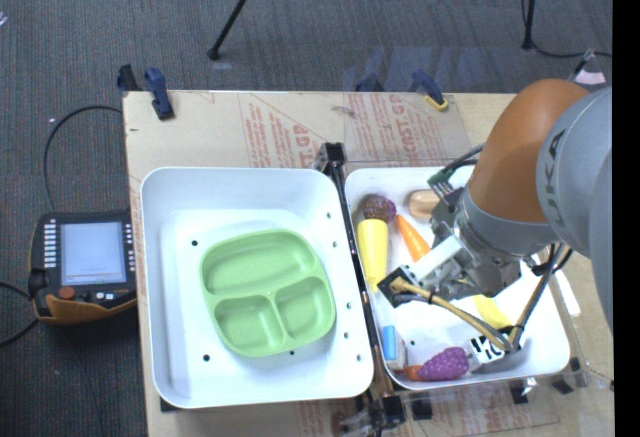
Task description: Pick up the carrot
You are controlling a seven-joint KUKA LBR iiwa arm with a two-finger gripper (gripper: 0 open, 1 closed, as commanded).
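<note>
Arm (585,175): big smooth rounded shells, matte grey, w/ dark lettering down one link. Broad orange band (520,140) above the wrist, approx. dome-shaped from this angle, soft sheen on top. Wrist section (495,230) below it is grey again, cylindrical. Thin dark cables (545,275) loop alongside. Hand (468,275): dark grey, boxy metal; finer detail too cluttered to make out.

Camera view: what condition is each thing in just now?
Carrot, lying loose in the right bin.
Yellow toy, lying beside the carrot.
Green tray, flat and right side up in the left bin.
Purple grapes, lying at the right bin's near edge.
Arm, bent over the right bin.
</note>
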